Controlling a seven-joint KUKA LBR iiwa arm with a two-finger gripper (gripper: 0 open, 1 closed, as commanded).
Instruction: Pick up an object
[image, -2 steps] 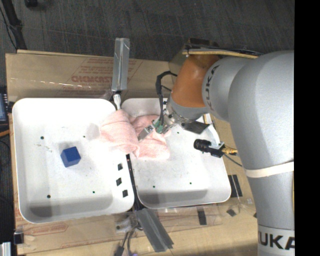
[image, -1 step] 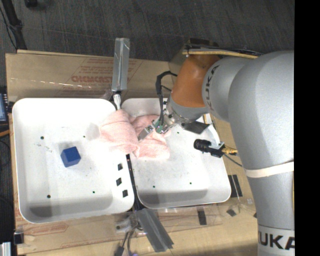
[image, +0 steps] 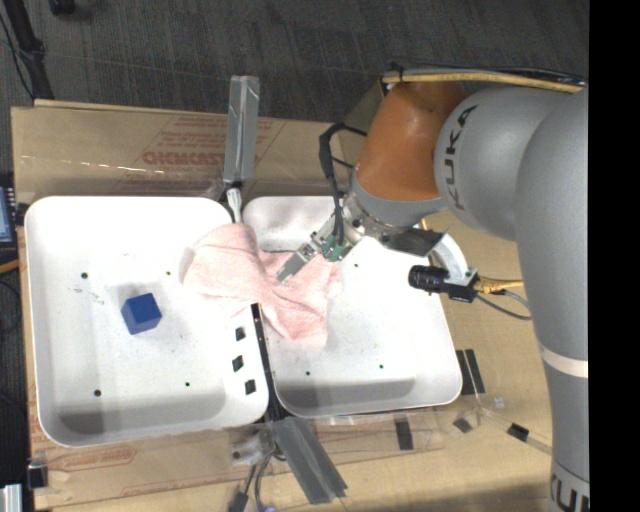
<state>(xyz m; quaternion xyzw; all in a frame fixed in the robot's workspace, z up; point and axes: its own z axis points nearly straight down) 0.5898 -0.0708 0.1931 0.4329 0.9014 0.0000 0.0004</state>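
Pink cloth (image: 228, 268), crumpled and soft. Draped over the ridge where the two white bins meet: far part bunched in the left bin (image: 60, 230), near part trailing down into the right bin (image: 410, 345). Likely the thing being gone for, judging by what hovers over it.

To do the grasp well: aim for a raised fold, not a flat patch. Press down far enough to gather fabric, then close fully before lifting. Lift straight up and slowly, since a limp cloth can slip out or drag on the shared rim. Keep clear of that rim on the way down; striking it would spoil the pinch.

End effector (image: 295, 265) low over the cloth's middle, just to the right of the ridge, tip seemingly touching or pressed into the fabric. Cannot tell how far open, nor whether any cloth is actually caught; too small and too much in shadow to say. No lifted fabric visible, so best treated as not yet held.

Further out: blue cube (image: 142, 312) alone in the left bin, well apart from the cloth, untouched. Grey arm (image: 500, 150) with its orange band (image: 400, 140) reaching in from the right, above the far side of the right bin. Brown desk (image: 110, 140) beneath both bins.
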